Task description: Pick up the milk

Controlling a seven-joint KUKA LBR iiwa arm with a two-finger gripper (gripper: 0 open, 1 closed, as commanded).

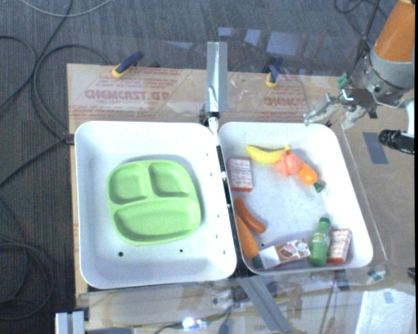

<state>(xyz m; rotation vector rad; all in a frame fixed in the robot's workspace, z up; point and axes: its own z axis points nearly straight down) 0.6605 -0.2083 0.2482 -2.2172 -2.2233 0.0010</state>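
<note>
milk: small white carton with a brown-and-red printed label [287, 252], lying on its side along the near wall of the right-hand shallow white bin [348, 179], long axis slightly slanted. neighbours: green bottle [320, 242] touching or just beside its right end; small red-and-white box [340, 245] beyond that, in the near right corner; two orange carrot-like sticks [247, 228] just beside its left end. further off in the same bin: red-labelled packet [240, 174], yellow banana [267, 154], orange-red soft item [297, 168]. left-hand bin [90, 207] carries a green sectioned plate [155, 201]. pincer [332, 108]: hovering over the bench at the right bin's far rim, well apart from the milk, fingers spread, grasping nothing. handling note: judged approach is to travel to the near wall, align fingers across the carton's short width, and descend on its middle, clear of the bottle and the bin wall.
</note>
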